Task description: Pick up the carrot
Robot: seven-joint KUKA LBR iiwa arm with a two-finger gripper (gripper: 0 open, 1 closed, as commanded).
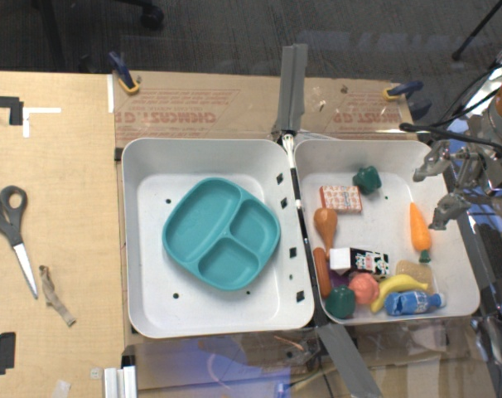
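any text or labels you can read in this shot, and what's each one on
Red print on the cardboard sheet behind the bins: it appears mirrored or upside down, too blurred to read.
Red-and-white box in the right bin: pattern or print, too small to read.
Black-and-white carton: markings, unreadable.
Blue bottle: label unreadable.
Nothing reads clearly.

A teal three-compartment plastic plate (223,234) is sitting in a white bin (143,305); an orange carrot with a green tip (420,229) is lying in the other white bin (462,293).

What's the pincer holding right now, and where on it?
Nothing visibly. The pincer sits at the right bin's right edge; the carrot lies apart on the bin floor.
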